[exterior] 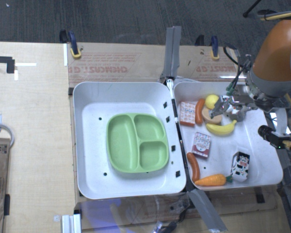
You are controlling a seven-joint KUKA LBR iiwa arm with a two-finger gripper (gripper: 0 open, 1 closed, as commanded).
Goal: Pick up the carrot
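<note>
Left white bin (87, 144): one pale green plastic three-compartment tray (137, 142). Right white bin (262, 171): red-and-white snack packet (187, 113), upright red sausage (199, 111), second red sausage (193, 166), small red-and-white carton (202, 145), orange carrot (211, 180) lying along the near wall, yellow lemon (211, 101), yellow banana (221, 127), black-and-white cow-print carton (240, 166). Metal two-finger gripper (229, 108): above the banana, well apart from the carrot; opening and contents cannot be told.

I'm seeing the gripper (226, 107) hanging over the right bin (266, 171) by the banana (221, 127), carrot (211, 180) lying near the front rim, green tray (137, 142) sitting in the left bin (89, 144).
</note>
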